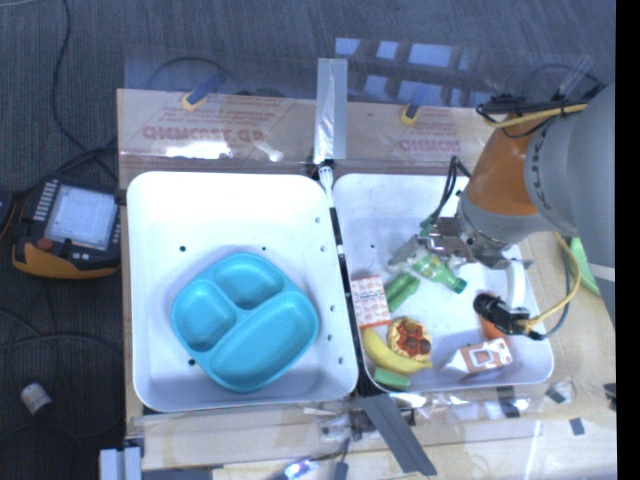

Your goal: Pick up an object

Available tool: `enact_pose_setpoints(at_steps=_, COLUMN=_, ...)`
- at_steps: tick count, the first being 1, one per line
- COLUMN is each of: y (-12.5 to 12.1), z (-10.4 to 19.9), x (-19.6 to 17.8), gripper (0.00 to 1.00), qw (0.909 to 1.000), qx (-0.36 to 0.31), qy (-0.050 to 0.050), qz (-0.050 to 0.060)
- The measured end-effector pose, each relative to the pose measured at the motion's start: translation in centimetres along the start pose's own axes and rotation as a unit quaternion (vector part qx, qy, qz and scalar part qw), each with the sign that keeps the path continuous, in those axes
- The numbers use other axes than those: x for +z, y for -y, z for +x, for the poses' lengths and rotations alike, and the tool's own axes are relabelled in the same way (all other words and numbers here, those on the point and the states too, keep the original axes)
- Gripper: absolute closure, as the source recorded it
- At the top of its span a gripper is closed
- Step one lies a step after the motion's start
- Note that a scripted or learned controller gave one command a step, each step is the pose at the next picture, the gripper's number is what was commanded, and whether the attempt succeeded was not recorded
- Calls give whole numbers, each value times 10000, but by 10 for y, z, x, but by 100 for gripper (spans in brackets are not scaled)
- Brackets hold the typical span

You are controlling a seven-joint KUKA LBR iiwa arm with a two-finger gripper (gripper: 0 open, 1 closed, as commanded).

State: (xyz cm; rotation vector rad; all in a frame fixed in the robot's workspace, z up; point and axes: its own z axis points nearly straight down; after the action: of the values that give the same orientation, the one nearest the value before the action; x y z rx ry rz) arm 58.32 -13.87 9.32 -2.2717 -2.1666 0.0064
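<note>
Resting on a wooden bench (590,368) above dark grey carpet (200,18), two white bins sit side by side, with clear panels standing along their far side and a handheld controller (65,230) lying on the floor to the left. The left bin (150,208) holds one blue divided plate (245,320). The right bin (385,198) holds one banana (380,353), one pizza slice (409,337), one small carton (369,299), one orange-and-white box (487,357) and green pieces (402,288). The gripper (437,246) hangs low over those green pieces near the bin's middle; whether its jaws are apart or holding anything cannot be made out.
</note>
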Motion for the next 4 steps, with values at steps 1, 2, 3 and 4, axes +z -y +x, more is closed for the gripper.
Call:
enact_pose_setpoints(at_steps=1, y=7, z=-8, x=3, gripper=0, qw=9987, qx=-505, qy=1, qz=-80)
enact_pose_setpoints(at_steps=2, y=-11, z=-58, x=-97, gripper=0, qw=9997, qx=-230, qy=10, qz=-20)
enact_pose_setpoints(at_steps=3, y=17, z=-51, x=-74, gripper=0, qw=9963, qx=858, qy=-13, qz=-3)
enact_pose_setpoints(at_steps=4, y=-37, z=-59, x=-1, gripper=0, qw=9962, qx=871, qy=-19, qz=-25)
